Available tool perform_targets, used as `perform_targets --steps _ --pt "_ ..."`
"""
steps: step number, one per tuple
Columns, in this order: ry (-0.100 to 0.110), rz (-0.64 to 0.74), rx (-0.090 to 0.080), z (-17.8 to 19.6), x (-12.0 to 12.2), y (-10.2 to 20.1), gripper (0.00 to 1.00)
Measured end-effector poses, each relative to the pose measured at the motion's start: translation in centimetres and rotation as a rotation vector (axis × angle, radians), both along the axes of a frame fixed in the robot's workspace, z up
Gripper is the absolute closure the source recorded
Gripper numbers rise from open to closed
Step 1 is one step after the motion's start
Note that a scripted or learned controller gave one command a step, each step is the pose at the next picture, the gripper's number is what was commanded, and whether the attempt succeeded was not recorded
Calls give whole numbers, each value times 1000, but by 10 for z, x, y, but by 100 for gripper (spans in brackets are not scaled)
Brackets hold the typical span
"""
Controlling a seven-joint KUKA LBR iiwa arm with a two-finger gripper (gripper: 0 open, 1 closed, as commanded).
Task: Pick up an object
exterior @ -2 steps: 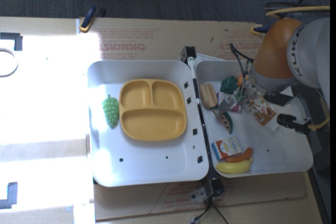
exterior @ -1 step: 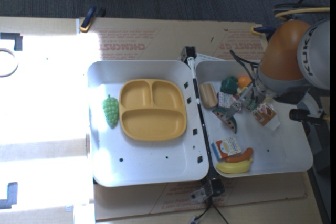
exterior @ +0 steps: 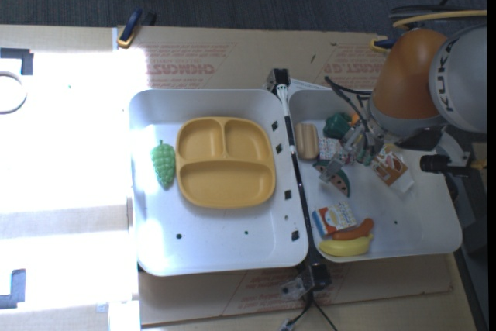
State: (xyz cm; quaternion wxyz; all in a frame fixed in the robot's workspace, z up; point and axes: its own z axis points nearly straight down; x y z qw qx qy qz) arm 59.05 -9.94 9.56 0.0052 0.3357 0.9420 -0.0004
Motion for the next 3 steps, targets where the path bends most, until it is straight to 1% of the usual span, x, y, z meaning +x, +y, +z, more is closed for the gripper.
perform_targets --steps 1,2,3 --pt "0 0 0 0 0 0 0" --pt "16 -211 3 -1 13 4 0" --pt "2 -208 1 10 16 4 100"
